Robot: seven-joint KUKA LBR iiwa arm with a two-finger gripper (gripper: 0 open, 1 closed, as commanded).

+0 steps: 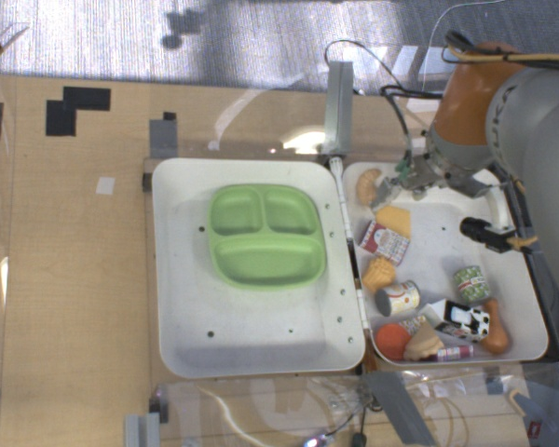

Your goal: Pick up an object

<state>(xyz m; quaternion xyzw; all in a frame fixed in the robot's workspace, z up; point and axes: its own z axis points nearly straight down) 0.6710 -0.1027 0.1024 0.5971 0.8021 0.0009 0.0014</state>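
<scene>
Camera view: arm comes in from the right. Its fingers are low over the far end of the right bin, pointing toward the divider. Can't tell how far open they are from this slant, and nothing visible between them.

Candidates are all in the right bin. Tan roll sits just beside the fingers in the far-left corner, with the yellow wedge right below them. Further down come the red-and-white carton, white can, green can, cow toy and carrot. Judged stage: approach, nothing grasped yet.

To do it well, go for the roll or the wedge, the closest two. The roll is tight to the bin wall, so a finger may hit the rim; the wedge has more free room around it. Centre over it, straddle the narrow side, and descend straight. The near end is crowded, with things touching, so a double grab is likely there.

Left bin holds a green divided plate. Both bins sit on a tan wood table, with black marks at far left and grey ribbed flooring beyond.
</scene>
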